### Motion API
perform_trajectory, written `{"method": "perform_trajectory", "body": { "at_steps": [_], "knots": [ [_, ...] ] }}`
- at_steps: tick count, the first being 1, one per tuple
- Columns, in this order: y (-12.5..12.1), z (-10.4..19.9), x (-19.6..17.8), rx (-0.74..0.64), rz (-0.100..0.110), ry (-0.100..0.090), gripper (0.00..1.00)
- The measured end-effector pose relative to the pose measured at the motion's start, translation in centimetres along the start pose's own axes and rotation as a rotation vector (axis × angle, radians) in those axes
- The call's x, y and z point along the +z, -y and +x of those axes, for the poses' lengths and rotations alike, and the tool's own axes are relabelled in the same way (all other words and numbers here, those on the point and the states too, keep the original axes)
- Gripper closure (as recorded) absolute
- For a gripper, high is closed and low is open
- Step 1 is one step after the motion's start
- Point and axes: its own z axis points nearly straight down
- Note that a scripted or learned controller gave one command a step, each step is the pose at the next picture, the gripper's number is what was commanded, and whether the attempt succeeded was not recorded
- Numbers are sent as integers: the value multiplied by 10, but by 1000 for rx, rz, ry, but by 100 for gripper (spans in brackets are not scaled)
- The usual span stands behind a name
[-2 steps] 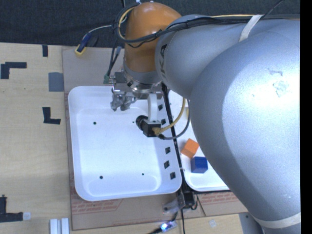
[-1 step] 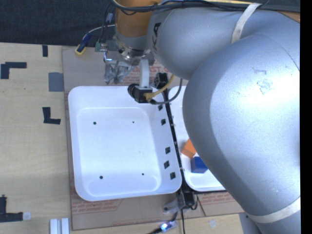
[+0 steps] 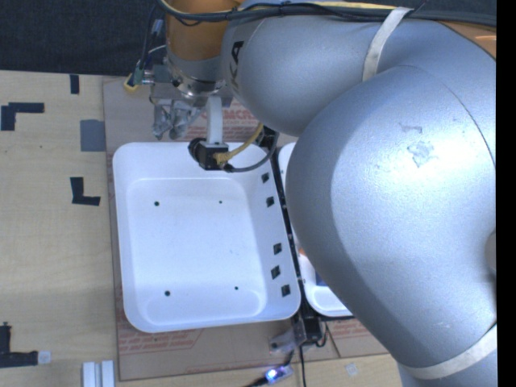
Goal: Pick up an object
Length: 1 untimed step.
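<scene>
While the hand (image 3: 171, 123) hangs past the far rim of the left bin (image 3: 193, 240), I cannot tell its state, nor what it holds; no object to pick up can be made out below it.

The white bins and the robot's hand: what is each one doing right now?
Left white bin: flat on the bench, its floor bare white with a few small dark dots.
Right white bin: mostly hidden under the arm, just a corner showing.
Hand: up past the left bin's far rim, over the brown board; too blurry to say more.
Arm: stretched across the right bin, orange band near the wrist.
</scene>
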Motion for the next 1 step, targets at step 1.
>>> {"method": "perform_trajectory", "body": {
  "at_steps": [1],
  "knots": [
    [0, -1, -217, -1, -17, -5, 100]
  ]
}}
